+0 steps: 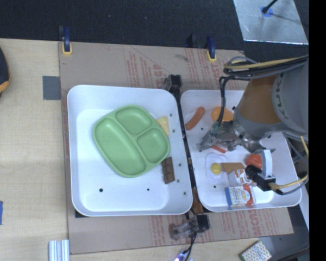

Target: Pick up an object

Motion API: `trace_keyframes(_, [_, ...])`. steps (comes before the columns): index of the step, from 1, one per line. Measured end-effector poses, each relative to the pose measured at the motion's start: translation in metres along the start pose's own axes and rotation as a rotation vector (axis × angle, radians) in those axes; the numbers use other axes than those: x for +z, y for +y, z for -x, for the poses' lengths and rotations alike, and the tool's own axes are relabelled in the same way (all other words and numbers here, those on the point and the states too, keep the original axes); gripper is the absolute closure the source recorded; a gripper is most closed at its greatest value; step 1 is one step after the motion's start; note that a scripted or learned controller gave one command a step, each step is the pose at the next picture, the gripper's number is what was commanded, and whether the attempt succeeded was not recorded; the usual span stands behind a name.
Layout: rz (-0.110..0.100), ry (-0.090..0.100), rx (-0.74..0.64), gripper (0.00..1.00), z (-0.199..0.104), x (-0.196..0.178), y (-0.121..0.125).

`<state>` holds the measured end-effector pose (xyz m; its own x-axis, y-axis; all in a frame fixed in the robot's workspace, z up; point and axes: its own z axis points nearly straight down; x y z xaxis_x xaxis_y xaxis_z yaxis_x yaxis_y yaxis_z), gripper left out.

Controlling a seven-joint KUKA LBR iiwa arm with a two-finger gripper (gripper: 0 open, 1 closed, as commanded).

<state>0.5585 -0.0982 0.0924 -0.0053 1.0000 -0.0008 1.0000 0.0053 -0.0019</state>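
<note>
My gripper [214, 139] hangs low over the middle of the right bin [205, 201], at the end of the grey arm with its orange band [258, 102]. A red-orange sausage [194, 118] lies just up and left of it. An orange piece [221, 113] sits right behind it. A small red bit [218, 150] shows directly under the gripper. Nearer the front lie a fried egg [215, 168], a brown stick [232, 167], a red item [255, 160] and a small printed carton [239, 195].
The left bin [76, 145] holds a green divided plate [131, 140], a yellow cheese slice [163, 125] at its right edge and a brown chocolate piece [168, 171]. A black cable [282, 186] trails over the right bin's front right corner.
</note>
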Motion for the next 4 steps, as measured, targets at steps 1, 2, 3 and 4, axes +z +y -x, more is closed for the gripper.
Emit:
trace_keyframes(1, [-0.004, 0.001, 0.0, 0.0, 0.009, 0.001, -0.021])
trace_keyframes(2, [0.0, 0.001, 0.0, 0.0, 0.022, 0.0, 0.008])
trace_keyframes(3, [-0.004, 0.001, 0.0, 0.0, 0.008, 0.001, -0.004])
trace_keyframes(4, [0.0, 0.001, 0.0, 0.0, 0.01, 0.0, 0.006])
